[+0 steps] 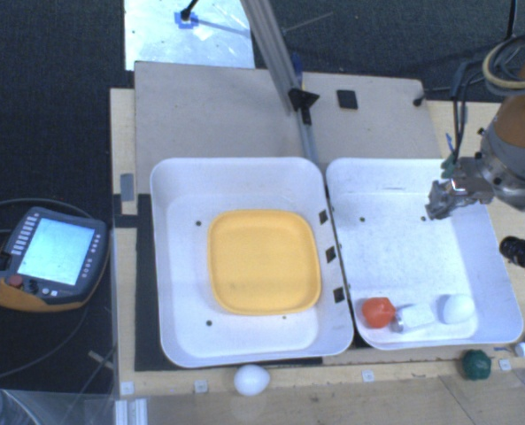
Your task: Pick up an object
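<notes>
Arm poised over the right bin, nothing taken yet.

The jaws (441, 200) hang above the upper right part of the right bin (395, 246); from here I cannot tell whether they are spread or closed, and nothing shows between them. The pickable things sit well apart from them, huddled along that bin's near edge: a red ball (377, 312), a small pale piece (414, 317) and a white egg-shaped object (458, 308), likely rolled there. The left bin (178, 237) carries a yellow plate (265, 260) lying flat at its middle. Another white egg (251, 380) and a green ball (475, 364) rest on the wooden tabletop (404, 392). A teach pendant (48, 257) lies on dark carpet to the side.
</notes>
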